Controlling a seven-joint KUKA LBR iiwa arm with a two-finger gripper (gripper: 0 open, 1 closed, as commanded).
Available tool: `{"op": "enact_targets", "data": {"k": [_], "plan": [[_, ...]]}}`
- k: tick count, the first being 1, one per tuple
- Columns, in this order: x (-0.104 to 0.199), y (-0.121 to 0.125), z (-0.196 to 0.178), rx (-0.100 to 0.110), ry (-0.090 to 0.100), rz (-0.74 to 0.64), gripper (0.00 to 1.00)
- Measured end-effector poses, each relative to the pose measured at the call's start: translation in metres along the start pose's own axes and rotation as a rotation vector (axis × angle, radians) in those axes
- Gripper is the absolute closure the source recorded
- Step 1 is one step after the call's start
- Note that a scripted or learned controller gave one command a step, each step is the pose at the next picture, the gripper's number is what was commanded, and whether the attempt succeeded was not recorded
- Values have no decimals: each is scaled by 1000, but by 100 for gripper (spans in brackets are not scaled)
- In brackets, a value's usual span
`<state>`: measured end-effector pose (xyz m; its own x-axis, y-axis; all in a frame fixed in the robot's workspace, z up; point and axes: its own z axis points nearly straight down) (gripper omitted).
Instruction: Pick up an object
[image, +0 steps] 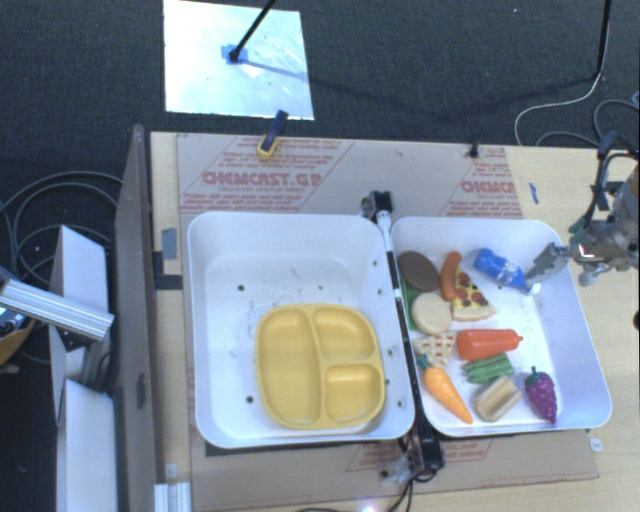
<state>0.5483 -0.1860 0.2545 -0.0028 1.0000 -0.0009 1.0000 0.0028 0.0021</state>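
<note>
Toy food is seen crowded in the right bin (590, 385): a blue packet (497, 267) near the far side, a pizza slice (468, 296), an orange pepper (487, 343), a carrot (446, 393), purple grapes (541, 393). The gripper (553, 259) is poised just beside the packet, at the bin's right rim; whether it is open or closed cannot be told, and nothing is seen held. The packet is judged the likely target, being nearest. A yellow divided tray (320, 365) is laid in the left bin (225, 260), presumably as a drop place
</note>
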Motion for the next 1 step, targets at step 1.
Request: {"op": "enact_targets", "data": {"k": [1], "plan": [[25,-6,124,8,4,0,0]]}}
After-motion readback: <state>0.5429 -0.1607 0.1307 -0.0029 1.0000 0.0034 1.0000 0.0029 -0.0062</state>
